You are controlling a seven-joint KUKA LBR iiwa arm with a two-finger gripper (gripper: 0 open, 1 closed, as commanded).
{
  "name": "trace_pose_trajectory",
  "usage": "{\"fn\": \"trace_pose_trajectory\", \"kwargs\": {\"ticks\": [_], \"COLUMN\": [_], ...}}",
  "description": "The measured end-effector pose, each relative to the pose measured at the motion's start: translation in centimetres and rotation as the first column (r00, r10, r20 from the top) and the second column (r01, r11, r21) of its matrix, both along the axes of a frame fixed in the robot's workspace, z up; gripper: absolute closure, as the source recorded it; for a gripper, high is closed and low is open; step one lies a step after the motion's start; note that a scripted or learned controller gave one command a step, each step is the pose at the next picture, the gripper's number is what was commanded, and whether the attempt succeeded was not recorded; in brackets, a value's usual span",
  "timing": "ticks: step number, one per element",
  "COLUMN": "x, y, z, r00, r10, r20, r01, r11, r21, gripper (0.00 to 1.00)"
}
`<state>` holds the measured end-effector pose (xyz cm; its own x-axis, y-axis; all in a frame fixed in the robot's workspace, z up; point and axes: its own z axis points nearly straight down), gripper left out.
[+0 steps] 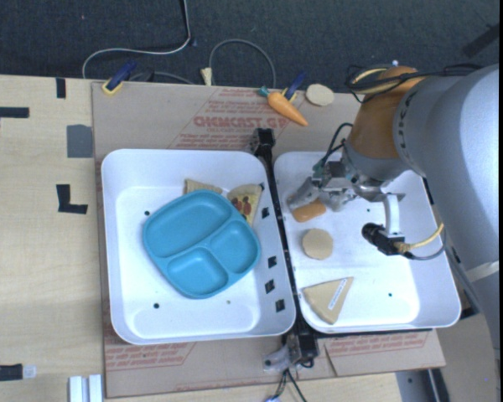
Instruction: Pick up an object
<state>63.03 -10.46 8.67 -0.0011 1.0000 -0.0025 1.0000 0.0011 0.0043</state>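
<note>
Camera view: the gripper (308, 198) is low in the right bin (436, 308), near the middle of the frame. I cannot tell how its tips are set. An orange lump (309, 212) sits just under it. A round cookie (318, 244) lies below that. A blue plate (201, 243) fills the left bin (117, 224).

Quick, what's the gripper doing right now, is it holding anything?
Gripper: low in the right bin, right at the orange-brown food piece; whether it grips it cannot be told.
</note>
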Motion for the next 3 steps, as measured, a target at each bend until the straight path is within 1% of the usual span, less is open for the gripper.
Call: {"fn": "trace_pose_trajectory", "kwargs": {"ticks": [1, 2, 3], "x": [4.0, 2.1, 2.5], "y": [-0.5, 0.0, -0.1], "z": [-0.1, -0.1, -0.1], "r00": [1.0, 1.0, 1.0], "r10": [0.003, -0.001, 0.001], "r20": [-0.001, -0.001, -0.004], "r01": [-0.003, 0.001, -0.001], "r11": [1.0, 1.0, 1.0], "r21": [0.002, 0.0, 0.002], "gripper": [0.0, 0.0, 0.0]}}
